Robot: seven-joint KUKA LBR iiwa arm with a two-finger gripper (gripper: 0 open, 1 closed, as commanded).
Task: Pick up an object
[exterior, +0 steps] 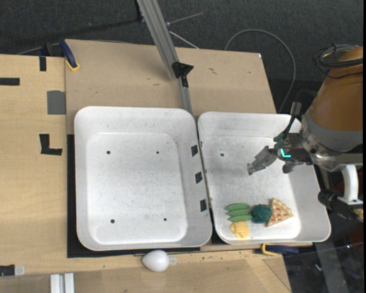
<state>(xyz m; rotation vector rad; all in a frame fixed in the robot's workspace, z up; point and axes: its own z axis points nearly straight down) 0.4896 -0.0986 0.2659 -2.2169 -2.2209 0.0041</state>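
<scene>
a rounded orange band (344, 96) is seen above a grey wrist section (332, 140). dark grey fingers (260, 160) are carried on a black head marked by a small teal light (286, 154).

No text, label, brand or number can be read anywhere.

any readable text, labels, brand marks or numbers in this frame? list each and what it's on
None readable.
White bins: dark specks and dots, no lettering.
Bench: black and grey tape pieces, not characters.
Toy items, such as the pizza slice: no print.
Gripper: a teal light, no legible marking.
</scene>
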